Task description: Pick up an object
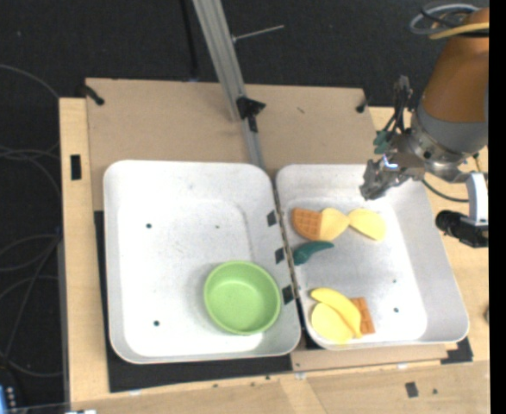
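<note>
You are looking down at the right bin [408, 231], where the pickable pieces are lying: an orange, waffle-patterned cone piece [311, 222] is sitting near the bin's left wall, touching a pale yellow piece [366, 225] to its right. Just below them a small teal piece [311, 250] is resting against the divider between the bins. At the bin's front edge a yellow banana-like piece [332, 316] is lying beside a small orange block [364, 315], the two touching.

The gripper [378, 179] is hanging over the back of the right bin, above and slightly right of the pale yellow piece and apart from it; nothing is showing between its fingers, and you cannot tell from this slant whether they are spread or pressed together. The grey arm with its orange band [459, 67] is reaching in from the right.

The white floor of the right bin is lying open across its middle and right side, giving room between the two clusters. In the left bin [166, 222] a green bowl [242, 297] is sitting upright near the front right corner, close to the divider. Both bins are resting on the tan counter [166, 119], with a metal pole [222, 50] slanting up from behind the divider and black floor around it.
</note>
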Controlling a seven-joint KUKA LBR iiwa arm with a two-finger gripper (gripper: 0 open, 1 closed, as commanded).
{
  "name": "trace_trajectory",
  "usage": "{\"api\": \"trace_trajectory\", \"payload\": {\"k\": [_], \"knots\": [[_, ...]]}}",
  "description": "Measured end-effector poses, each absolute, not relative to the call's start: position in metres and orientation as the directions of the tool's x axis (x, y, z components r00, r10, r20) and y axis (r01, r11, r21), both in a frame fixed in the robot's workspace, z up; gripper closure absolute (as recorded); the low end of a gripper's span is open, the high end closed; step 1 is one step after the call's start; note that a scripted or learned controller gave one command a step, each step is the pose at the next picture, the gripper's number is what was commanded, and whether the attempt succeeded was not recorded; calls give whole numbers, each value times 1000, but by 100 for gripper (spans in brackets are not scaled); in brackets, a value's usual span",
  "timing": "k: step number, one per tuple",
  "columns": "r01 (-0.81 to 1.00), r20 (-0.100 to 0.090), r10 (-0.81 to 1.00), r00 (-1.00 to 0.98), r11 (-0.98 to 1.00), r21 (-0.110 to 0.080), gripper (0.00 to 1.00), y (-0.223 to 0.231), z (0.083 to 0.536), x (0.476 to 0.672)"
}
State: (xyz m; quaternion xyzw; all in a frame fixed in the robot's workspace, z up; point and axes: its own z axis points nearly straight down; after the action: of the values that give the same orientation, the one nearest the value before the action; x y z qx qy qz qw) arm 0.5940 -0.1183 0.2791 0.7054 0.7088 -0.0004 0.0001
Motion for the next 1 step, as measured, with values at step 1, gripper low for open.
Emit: {"api": "trace_trajectory", "payload": {"k": [1], "knots": [[1000, 0, 1000, -5, 5, -2, 100, -72, 264, 610]]}}
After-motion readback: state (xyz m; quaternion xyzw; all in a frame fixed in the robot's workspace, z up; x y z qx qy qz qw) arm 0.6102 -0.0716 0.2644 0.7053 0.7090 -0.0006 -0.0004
